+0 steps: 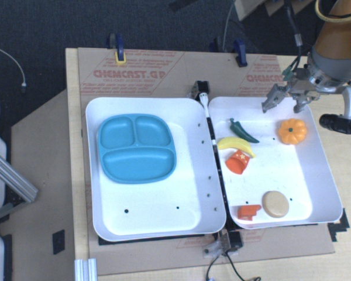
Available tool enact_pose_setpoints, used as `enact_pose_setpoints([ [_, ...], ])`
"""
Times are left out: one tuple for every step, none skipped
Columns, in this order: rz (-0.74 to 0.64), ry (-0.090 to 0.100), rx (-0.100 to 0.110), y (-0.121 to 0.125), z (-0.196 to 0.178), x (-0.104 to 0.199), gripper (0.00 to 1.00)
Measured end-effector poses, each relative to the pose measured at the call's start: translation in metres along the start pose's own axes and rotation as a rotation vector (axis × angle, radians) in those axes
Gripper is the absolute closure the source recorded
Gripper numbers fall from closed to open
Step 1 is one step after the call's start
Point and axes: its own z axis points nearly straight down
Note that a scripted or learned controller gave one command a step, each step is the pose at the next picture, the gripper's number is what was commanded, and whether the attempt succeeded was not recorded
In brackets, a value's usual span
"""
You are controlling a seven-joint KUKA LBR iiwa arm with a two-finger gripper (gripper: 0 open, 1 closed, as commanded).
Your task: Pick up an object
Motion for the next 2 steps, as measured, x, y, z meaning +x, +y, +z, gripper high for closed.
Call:
enact_pose_setpoints([
  [-0.003, -0.003, -0.015, 0.003, -0.009, 0.000, 0.00],
  [-0.003, -0.001, -0.010, -0.004, 0.038, 0.006, 0.00],
])
